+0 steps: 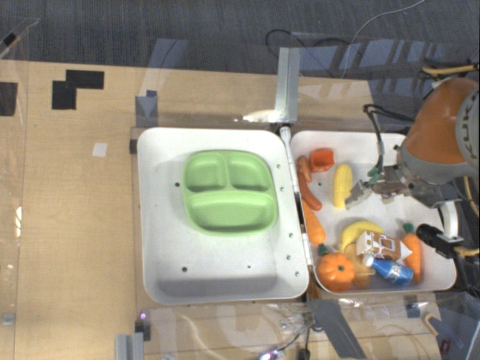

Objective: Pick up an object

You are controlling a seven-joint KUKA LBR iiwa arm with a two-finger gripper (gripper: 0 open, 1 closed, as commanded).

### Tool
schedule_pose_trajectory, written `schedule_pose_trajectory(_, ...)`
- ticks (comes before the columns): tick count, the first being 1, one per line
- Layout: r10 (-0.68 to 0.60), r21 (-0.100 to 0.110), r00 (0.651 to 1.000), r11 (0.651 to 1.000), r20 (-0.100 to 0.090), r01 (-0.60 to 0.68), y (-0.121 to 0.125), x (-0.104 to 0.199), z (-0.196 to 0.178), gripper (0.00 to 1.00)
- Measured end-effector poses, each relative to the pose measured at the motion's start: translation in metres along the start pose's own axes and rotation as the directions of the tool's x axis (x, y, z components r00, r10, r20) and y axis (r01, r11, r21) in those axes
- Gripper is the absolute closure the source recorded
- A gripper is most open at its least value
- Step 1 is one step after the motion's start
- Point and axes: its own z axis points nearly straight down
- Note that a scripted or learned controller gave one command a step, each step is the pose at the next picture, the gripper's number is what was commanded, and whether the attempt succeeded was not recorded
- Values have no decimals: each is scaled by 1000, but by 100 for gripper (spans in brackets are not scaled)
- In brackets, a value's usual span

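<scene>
The right white bin (442, 280) holds several toy foods. A yellow corn-like piece (342, 184) lies near its middle, with a red block (322, 158) behind it and a sausage (307, 184) along the left wall. Nearer the front lie a carrot (314, 225), a banana (359, 232), an orange pumpkin (337, 270), a small carton (378, 245), a blue bottle (391, 271) and a second carrot (413, 250). My gripper (362, 192) hangs over the bin, just right of the yellow piece and behind the banana. I see nothing held in it.
The left white bin (157, 268) holds a green divided plate (229, 191). A metal post (288, 81) stands behind the wall between the bins. The arm's orange band (441, 126) and cables sit over the right bin's far right corner.
</scene>
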Motion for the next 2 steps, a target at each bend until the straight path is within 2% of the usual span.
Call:
schedule_pose_trajectory(1, 134, -4, 991, 991, 2, -134, -3, -49, -84, 0)
schedule_pose_trajectory(2, -140, -2, 990, 990, 1, 140, 51, -4, 16, 0)
